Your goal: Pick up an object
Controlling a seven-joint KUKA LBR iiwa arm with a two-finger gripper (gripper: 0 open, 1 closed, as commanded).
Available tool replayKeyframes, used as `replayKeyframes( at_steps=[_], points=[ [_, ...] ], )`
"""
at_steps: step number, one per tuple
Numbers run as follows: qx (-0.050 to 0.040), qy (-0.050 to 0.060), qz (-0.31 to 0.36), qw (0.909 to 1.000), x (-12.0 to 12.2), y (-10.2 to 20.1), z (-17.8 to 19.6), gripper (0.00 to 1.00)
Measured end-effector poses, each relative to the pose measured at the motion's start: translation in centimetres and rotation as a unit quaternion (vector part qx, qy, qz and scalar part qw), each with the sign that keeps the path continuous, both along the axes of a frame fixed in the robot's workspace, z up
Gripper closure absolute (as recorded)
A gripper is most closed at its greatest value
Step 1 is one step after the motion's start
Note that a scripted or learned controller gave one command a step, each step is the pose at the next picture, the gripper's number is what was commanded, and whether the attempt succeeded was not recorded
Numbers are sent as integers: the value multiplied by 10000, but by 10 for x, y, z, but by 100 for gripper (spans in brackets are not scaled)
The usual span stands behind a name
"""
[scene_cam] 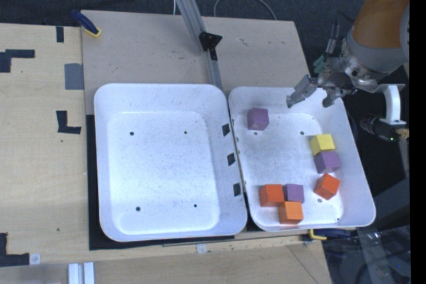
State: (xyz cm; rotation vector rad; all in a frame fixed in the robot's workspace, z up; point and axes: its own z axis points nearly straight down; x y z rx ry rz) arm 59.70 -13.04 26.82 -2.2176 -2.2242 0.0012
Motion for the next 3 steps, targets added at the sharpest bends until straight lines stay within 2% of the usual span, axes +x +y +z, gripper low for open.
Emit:
replayKeyframes(
  at_steps=[1, 2, 3],
  points=[
    [0, -1, -1, 10000, 0, 0, 0, 0],
    [1, 28, -5, 10000, 2, 10, -58, 0],
    [1, 33, -8, 10000, -6, 10, -121, 0]
  ],
)
